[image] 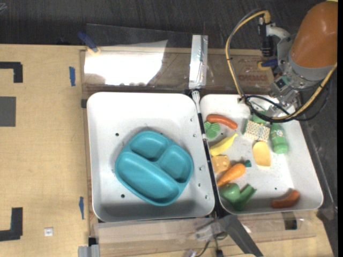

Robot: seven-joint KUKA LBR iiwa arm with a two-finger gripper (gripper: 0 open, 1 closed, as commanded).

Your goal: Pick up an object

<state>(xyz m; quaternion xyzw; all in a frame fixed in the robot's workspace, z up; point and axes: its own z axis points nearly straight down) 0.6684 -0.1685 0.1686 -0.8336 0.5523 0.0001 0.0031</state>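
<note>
Left bin [102,111] holds one teal divided tray [154,166], nothing I'd go for there

Everything below is relative to the divider [202,143] between the bins. Just right of it: orange-red chilli [221,121] near the top, green piece [211,131] under it, yellow banana [225,143], then a yellow block [220,162], carrot [232,171], and a green pepper-ish toy [238,193] lowest. Further right: patterned pale block [257,129], yellow rounded piece [261,153], green bottle-like thing [277,141], red-brown sausage [285,198] at the bottom corner of the right bin [313,189]

End effector [284,87] sits over the top-right corner of that bin, well right of the divider, above the clutter. Can't tell from here whether it's spread or closed; cables hide it

My read: approach step, nothing grabbed yet. Next move needs a target picked. The sausage looks most isolated. Then descend straight, clear of neighbours
</note>
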